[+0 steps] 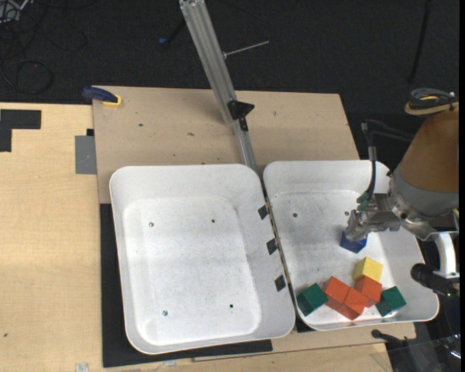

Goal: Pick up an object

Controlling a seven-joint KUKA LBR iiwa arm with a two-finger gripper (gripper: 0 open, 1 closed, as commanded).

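Camera view: jaws (pixel 358 229) sit low in the right bin (pixel 318 184), over a blue block (pixel 353 243), partly hiding it; their opening cannot be told. Other blocks (pixel 349 294) cluster near.

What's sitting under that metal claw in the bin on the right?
A blue block lies directly below the gripper in the right bin. The gripper covers the block's top.

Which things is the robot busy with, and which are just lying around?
For the job: gripper, blue block just beneath it, right bin.

Lying about: yellow block, orange blocks, two green blocks, left bin, metal rail, blue clamp.
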